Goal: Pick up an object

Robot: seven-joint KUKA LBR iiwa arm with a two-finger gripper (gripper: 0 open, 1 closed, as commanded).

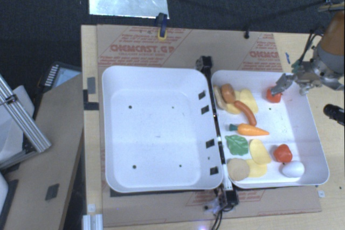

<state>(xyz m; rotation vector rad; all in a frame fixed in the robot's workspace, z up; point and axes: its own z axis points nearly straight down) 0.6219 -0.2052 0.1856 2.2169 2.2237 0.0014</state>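
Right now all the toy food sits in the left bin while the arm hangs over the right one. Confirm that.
Not quite. The toy food, such as the carrot and white egg, lies in the right bin, not the left bin. The camera view shows it. The arm does hang over the right bin.

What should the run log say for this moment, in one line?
arm: over right white bin, far corner | gripper: at small red round object | grasp: cannot tell | left white bin: no arm
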